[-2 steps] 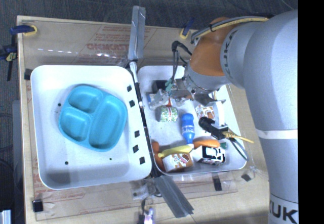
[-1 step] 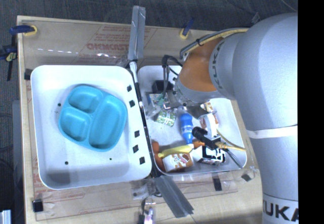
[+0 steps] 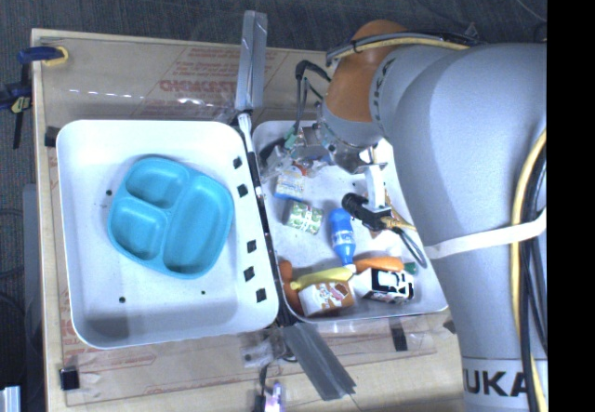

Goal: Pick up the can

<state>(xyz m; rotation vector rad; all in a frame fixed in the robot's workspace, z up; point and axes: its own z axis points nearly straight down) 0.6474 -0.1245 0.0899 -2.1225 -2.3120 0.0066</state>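
Right bin [image 3: 423, 306], with the arm's wrist over its far end. The gripper [image 3: 311, 145] hangs above the bin's far-left corner, among a clutter of small packets; whether it is wide, narrow or closed on anything cannot be told from this slanted view.

The can [image 3: 302, 217], a small green-and-white printed cylinder, lies on its side near the middle of the bin's left half, its long axis running roughly across the bin. It lies toward the near edge from the gripper, close by but apart from it, with a white-and-blue packet [image 3: 291, 185] between the two. By this reading, the coming move is a short shift toward the near edge followed by a descent, the closing line set across the can's long axis.

Other contents of the right bin: a blue bottle [image 3: 341, 235] just right of the can, an orange carrot-like piece [image 3: 376, 263], and a brown-labelled jar [image 3: 325, 297] along the near wall.

Left bin [image 3: 79, 215]: holds one blue divided tray [image 3: 172, 215], centred.
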